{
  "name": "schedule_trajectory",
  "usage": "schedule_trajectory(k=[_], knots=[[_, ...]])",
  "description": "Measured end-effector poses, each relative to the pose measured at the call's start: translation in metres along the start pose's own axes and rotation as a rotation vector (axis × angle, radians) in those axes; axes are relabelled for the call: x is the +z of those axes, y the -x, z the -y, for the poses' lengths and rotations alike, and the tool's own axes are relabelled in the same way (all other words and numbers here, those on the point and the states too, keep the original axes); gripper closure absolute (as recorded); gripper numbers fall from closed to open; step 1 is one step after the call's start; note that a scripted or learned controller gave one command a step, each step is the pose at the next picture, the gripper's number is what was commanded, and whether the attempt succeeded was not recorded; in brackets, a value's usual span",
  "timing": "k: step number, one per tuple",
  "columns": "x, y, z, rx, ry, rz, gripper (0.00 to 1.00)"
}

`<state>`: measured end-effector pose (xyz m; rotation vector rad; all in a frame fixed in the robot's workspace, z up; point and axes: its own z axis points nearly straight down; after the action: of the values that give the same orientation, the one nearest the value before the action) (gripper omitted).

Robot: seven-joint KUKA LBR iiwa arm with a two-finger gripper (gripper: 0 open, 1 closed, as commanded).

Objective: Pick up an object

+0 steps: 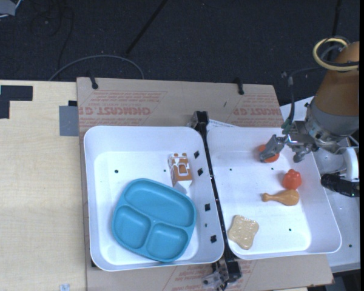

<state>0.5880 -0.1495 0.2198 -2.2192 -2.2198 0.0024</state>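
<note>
Over right bin (327, 235), open claw (286, 151)

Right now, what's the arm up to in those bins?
The arm's gripper is low over the far side of the right bin, right at a small orange piece. One finger overlaps it, but no grasp is clear. A red toy, a toy drumstick and a toast slice lie loose in that bin. The left bin holds a blue divided plate and a small orange-and-white toy.
</note>
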Motion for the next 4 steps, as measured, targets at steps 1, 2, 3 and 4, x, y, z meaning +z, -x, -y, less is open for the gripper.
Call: schedule_trajectory(k=[1,2,3,4], knots=[[0.052,0.009,-0.004,0.001,-0.003,0.000,0.00],[0.117,0.006,-0.005,0.001,-0.006,-0.002,0.00],[0.133,0.004,-0.004,0.002,-0.003,-0.001,0.00],[0.122,0.005,-0.005,0.005,-0.002,-0.001,1.00]])
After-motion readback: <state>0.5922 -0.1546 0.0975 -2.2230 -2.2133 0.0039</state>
